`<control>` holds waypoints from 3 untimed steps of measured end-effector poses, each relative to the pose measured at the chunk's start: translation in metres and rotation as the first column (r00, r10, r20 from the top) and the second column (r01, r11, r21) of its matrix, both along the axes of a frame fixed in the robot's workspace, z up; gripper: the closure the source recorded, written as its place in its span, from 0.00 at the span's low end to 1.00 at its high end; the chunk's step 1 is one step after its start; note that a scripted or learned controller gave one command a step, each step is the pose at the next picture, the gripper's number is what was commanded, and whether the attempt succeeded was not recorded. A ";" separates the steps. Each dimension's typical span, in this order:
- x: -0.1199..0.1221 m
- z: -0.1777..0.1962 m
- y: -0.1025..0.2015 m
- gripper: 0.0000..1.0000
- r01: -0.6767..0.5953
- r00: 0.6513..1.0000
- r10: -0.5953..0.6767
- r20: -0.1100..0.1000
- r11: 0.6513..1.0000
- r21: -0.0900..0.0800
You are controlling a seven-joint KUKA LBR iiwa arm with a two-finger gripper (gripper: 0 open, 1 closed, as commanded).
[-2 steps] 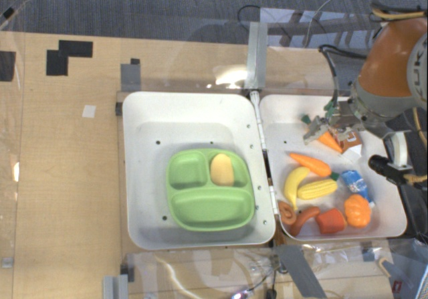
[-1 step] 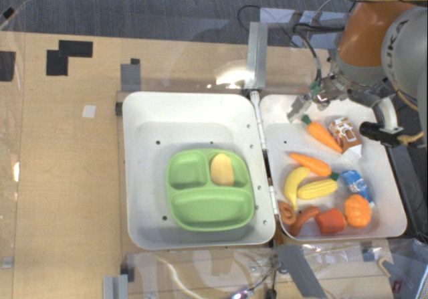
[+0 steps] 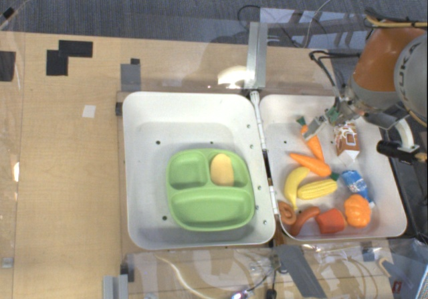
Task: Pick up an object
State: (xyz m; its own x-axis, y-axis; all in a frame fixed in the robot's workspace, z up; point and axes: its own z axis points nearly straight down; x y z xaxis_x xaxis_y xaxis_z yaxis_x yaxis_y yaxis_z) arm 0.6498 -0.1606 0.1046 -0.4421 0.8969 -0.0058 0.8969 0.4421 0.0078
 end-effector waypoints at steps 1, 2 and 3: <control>-0.021 -0.016 0.008 0.00 0.202 0.979 -0.202 0.001 0.979 0.003; -0.018 -0.003 0.009 1.00 0.200 0.980 -0.200 0.008 0.980 0.006; -0.005 0.108 0.084 1.00 0.221 0.975 -0.221 -0.002 0.975 0.004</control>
